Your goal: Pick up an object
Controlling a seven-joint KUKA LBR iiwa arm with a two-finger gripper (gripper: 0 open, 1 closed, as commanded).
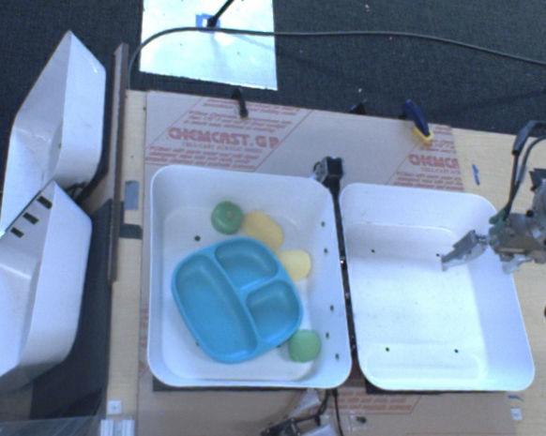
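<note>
Bench point(214, 128) | right bin point(435, 310) bare | fingers point(460, 251) near its right rim

Glossy blue plastic tray point(236, 299) lies in a smooth white plastic bin point(171, 251); the hand point(468, 247) looks metallic.

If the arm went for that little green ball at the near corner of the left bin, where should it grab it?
Probably from straight above, closing across the green ball's widest part. It is round, so any axis works, but the blue divided tray touches one side and the bin wall is close, so the gripper should close along the free direction.
</note>
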